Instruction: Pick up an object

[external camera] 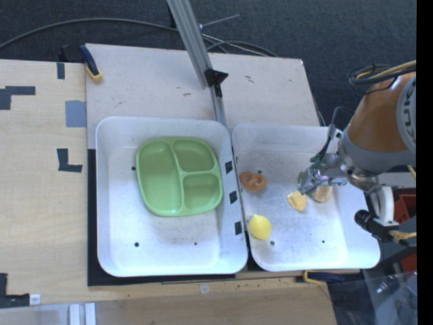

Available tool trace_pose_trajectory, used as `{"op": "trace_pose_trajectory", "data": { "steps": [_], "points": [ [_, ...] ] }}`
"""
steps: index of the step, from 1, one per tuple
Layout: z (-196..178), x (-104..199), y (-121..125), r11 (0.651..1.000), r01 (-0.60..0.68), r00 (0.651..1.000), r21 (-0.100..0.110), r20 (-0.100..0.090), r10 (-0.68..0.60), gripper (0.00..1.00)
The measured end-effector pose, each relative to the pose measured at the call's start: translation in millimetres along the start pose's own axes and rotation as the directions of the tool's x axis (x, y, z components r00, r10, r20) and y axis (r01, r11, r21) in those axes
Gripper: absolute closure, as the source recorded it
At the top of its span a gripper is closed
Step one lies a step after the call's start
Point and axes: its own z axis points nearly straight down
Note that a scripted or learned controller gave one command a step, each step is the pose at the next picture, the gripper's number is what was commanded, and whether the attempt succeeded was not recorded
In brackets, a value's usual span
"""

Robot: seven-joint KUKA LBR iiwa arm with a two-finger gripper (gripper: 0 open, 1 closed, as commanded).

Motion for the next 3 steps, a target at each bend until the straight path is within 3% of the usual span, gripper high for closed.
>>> {"op": "trace_pose_trajectory", "data": {
  "steps": [1, 2, 3],
  "points": [
    [-25, 0, 1, 1.000, 0.000, 1.000, 0.003, 0.000, 0.000, 1.00],
    [-18, 50, 16, 1.000, 0.005, 1.000, 0.006, -0.003, -0.005, 1.00],
    [-33, 100, 26, 1.000, 0.006, 1.000, 0.005, -0.003, -0.006, 1.00]
  ]
}}
